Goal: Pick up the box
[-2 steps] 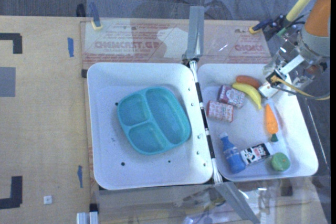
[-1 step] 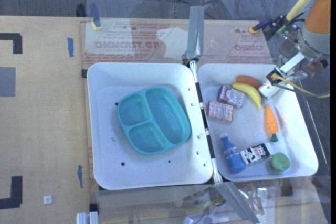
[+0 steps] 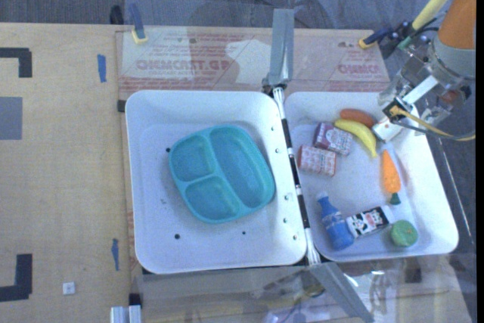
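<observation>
Two white bins sat on your surface; the box lay in the right bin, beside a second box. Your hand hovered near the banana; you couldn't tell its opening.

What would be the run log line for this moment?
end effector: above right bin, far edge | box: in bin, beside banana, untouched | pick: not done
</observation>
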Controlling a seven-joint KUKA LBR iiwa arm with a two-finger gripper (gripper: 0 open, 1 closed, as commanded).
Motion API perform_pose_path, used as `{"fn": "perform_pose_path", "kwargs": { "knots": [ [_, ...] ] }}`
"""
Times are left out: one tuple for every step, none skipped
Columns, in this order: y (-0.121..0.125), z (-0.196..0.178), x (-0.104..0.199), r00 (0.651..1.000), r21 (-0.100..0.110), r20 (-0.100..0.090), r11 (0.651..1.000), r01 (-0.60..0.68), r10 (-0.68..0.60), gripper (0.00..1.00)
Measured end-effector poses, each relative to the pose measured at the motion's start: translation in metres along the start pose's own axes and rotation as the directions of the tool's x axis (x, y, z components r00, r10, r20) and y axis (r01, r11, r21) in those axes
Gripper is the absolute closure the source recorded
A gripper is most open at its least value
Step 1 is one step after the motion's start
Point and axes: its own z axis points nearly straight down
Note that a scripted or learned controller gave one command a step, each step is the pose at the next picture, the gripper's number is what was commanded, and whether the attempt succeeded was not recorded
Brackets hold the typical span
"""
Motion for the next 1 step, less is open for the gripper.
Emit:
{"fn": "perform_pose_path", "kwargs": {
  "knots": [
    [-0.0819,0.0875,0.0301,0.999,0.001,-0.002,0.999,0.034,-0.034,0.00]
  ]
}}
